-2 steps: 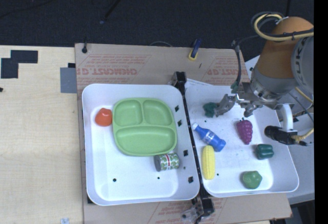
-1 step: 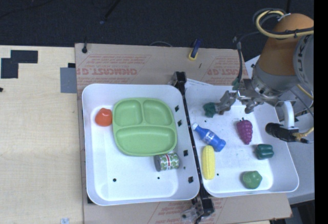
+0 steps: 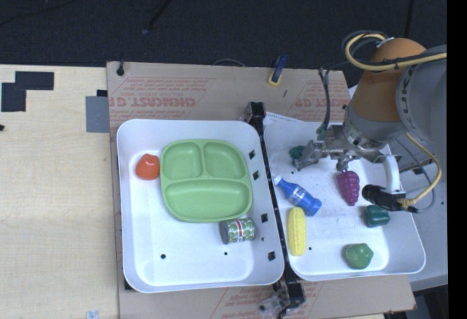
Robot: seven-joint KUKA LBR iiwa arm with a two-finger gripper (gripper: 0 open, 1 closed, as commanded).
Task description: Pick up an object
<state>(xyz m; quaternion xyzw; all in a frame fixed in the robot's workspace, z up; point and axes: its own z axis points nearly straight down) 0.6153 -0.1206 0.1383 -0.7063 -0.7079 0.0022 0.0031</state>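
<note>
Brown cardboard point(image 3: 182, 95) beneath both bins carries mirrored, partly legible lettering. Gripper point(image 3: 332, 155) hangs over the right bin point(image 3: 408, 259), fingers spread and holding nothing, beside purple grapes point(image 3: 349, 186); blue bottle point(image 3: 298, 195), corn point(image 3: 296, 231) nearby.

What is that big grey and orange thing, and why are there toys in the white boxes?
That is a robot arm, seen from a camera above the bench. It reaches in from the right. Its gripper, a claw with two fingers, hangs over the right bin, which holds purple grapes, a blue bottle, yellow corn and a green pepper. The left bin holds a green divided plate, a small orange cup and a can. The robot should pick one up; I see nothing in its claw.
</note>
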